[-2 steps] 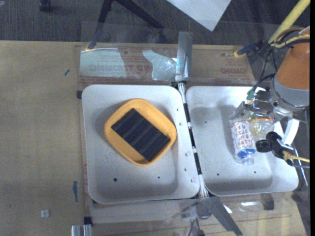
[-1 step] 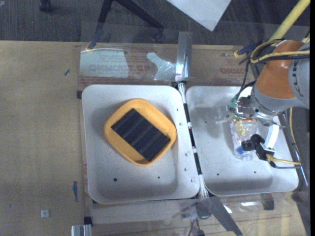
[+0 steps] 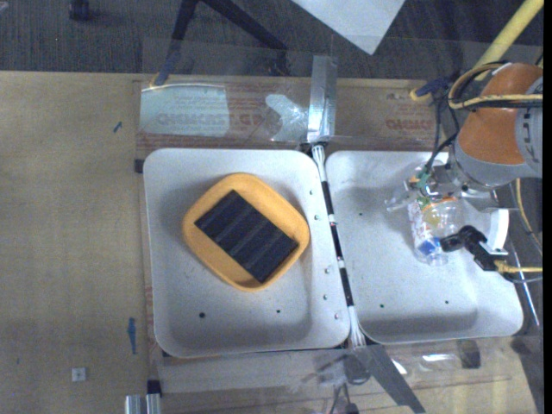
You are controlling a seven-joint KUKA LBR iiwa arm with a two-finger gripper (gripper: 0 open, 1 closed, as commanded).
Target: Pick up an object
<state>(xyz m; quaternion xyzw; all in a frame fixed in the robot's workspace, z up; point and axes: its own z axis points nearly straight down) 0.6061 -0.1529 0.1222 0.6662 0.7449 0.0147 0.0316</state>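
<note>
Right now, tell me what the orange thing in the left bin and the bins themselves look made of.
Orange thing: matte, rounded edges, probably foam or rubber; its black ribbed inset may be plastic. Left bin, right bin: smooth white, rounded moulded corners, likely plastic.

Claw (image 3: pixel 425 197) indistinct — arm (image 3: pixel 498 136) cut off.

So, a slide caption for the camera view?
Gripper at a clear plastic item in the right bin; yellow-and-black object in the left bin.
</note>
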